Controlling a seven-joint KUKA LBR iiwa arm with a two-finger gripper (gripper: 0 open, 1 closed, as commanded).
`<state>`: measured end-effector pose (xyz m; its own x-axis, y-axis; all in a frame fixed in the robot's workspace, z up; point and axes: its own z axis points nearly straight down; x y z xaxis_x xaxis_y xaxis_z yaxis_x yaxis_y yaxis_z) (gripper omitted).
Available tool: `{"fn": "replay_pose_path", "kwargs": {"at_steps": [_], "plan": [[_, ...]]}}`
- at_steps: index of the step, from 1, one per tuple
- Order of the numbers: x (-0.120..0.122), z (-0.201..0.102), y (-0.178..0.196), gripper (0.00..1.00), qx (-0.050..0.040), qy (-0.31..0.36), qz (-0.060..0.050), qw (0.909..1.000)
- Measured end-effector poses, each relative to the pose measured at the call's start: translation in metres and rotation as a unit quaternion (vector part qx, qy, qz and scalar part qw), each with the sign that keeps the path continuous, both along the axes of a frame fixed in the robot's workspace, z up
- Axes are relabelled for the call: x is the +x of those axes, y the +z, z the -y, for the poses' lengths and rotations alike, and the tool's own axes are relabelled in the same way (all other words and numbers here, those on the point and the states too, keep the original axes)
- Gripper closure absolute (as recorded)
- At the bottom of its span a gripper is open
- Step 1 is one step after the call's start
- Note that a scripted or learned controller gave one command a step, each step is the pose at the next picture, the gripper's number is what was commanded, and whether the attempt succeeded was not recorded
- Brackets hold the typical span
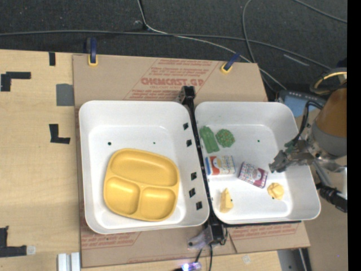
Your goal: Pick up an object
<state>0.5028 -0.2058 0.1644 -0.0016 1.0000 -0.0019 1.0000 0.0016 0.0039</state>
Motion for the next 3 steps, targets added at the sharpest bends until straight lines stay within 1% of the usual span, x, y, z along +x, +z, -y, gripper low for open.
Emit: {"fn": "replay_pose_path", "kwargs": {"at_steps": [1,2,3], "plan": [[0.001,0.000,0.051,1.00,-0.0001,0.000,0.000,1.0000],[0.001,-0.049,0.061,1.00,0.0015,0.002,-0.002,1.0000],[0.002,-0.107,0.051,1.00,0.0018,0.002,-0.003,1.0000]]}}
